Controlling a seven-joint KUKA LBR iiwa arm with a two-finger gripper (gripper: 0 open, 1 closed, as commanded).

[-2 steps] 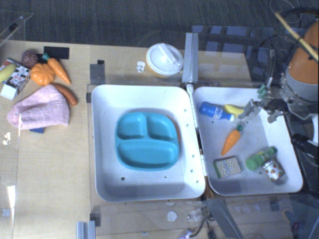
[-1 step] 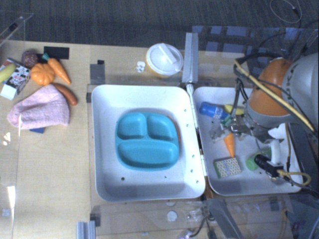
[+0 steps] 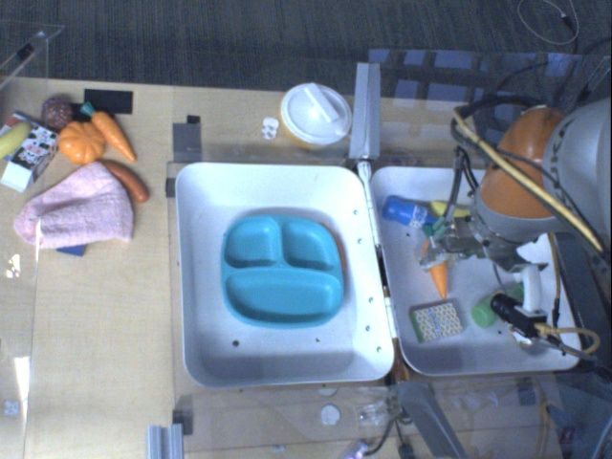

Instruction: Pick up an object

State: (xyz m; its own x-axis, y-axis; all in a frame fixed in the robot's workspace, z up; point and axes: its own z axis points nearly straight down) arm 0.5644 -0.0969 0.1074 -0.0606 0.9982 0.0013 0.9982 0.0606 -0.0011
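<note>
While the arm [image 3: 535,175] reaches in from your right, its gripper [image 3: 442,247] hangs low over the right bin [image 3: 411,347], and you cannot tell how it is set, because the wrist hides it. Just below it you see an orange carrot-shaped piece [image 3: 438,277], tip pointing toward you; whether it is touched cannot be told. Up-left of the gripper lies a blue bottle [image 3: 406,210]. Nearer the front wall sits a small checkered sponge [image 3: 437,321], with a green object [image 3: 483,314] beside it. Across the divider, the left bin [image 3: 201,352] holds a blue divided tray [image 3: 283,269]. Beyond the bins stands a white lidded bowl [image 3: 316,114]. Far left on the bench [image 3: 96,352] lie a pink cloth [image 3: 76,208], a toy carrot [image 3: 115,134] and a small orange pumpkin [image 3: 80,142].
</note>
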